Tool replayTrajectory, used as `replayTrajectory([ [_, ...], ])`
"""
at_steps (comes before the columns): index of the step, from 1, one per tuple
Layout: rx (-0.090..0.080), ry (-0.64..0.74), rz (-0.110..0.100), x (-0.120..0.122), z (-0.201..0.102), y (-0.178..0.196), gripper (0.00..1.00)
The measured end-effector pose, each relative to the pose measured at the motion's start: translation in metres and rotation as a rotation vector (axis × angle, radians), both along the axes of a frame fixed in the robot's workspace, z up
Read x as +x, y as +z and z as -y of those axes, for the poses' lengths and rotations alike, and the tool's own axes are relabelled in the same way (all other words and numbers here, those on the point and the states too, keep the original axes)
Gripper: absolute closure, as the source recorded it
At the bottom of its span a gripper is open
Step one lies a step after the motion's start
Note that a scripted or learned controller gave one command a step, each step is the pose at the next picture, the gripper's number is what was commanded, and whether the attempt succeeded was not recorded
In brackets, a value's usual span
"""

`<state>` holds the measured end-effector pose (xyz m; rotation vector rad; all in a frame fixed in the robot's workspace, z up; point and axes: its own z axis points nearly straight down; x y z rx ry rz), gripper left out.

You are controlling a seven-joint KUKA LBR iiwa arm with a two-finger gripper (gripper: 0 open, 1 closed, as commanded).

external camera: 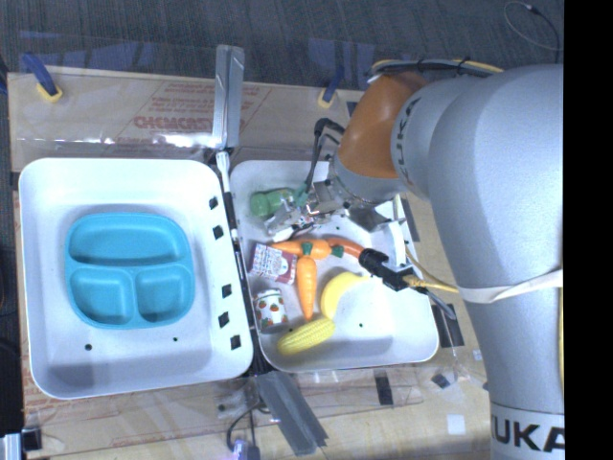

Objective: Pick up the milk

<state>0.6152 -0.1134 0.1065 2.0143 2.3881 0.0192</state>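
While the gripper (292, 217) hovers, the milk (272, 263) lies just below — apart.

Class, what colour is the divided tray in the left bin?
Light blue tray, shown in the camera view.

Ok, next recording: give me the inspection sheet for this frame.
Surface: two white bins; left bin holds a blue divided tray.
Job's things: milk carton lying at the right bin's left side.
Clutter: two carrots, banana, corn, small can, green item.
Grippers: pincer low over the right bin's far end, finger state unclear.
Cables: black cables at the wrist.
Surroundings: dark floor.
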Motion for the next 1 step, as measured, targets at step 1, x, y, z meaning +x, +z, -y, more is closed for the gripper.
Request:
replayTrajectory([
  [1, 0.000, 0.070, -0.015, -0.0206, 0.0534, 0.0025, 0.00],
])
